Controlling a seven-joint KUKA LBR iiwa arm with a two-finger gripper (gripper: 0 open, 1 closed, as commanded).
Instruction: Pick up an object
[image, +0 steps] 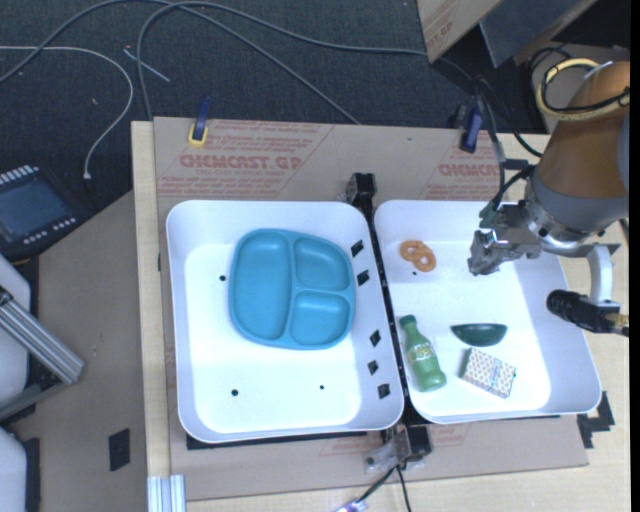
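Observation:
In the right bin (560, 390) lie an orange pretzel-shaped piece (418, 255) near the back left, a green bottle (423, 352) on its side along the left wall, a dark green bowl-shaped piece (479, 333) in the middle, and a patterned small box (489, 373) near the front. My gripper (484, 262) hangs over the back of the right bin, to the right of the pretzel piece and above the green bowl piece. Nothing shows between its fingers.
The left bin (200, 380) holds a blue divided plate (292, 288). A black divider with clips (372, 300) runs between the bins. Cables lie on the dark floor at the back, and a black part of the arm (585, 310) sits over the right bin's right rim.

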